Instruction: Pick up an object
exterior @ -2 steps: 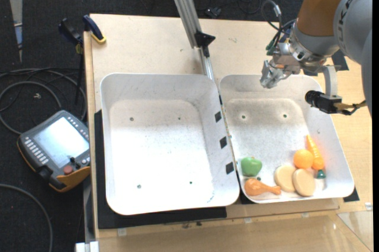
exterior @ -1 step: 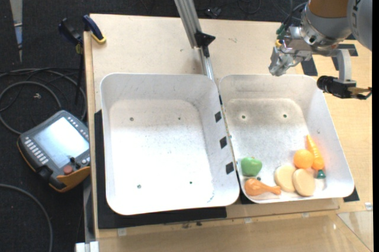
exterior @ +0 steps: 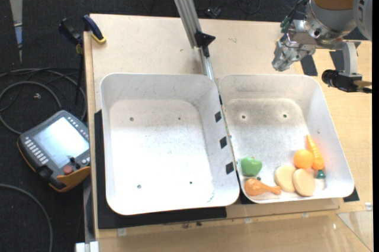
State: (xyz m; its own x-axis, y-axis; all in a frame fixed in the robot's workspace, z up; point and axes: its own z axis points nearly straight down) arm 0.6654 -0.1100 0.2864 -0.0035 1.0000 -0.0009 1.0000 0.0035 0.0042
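My gripper (exterior: 286,58) hangs above the far rim of the right bin (exterior: 269,83), holding nothing; whether it is open, I cannot tell. The apple (exterior: 251,165), orange (exterior: 303,159), carrot (exterior: 314,153) and chicken leg (exterior: 260,187) lie clustered in the bin's near corner.

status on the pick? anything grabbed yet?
Done: nothing lifted yet. In hand: the end effector hangs above the right bin's far rim with nothing between its fingers. Left: descend and grasp one of the toys clustered in the near corner, such as the green pepper, orange or carrot.
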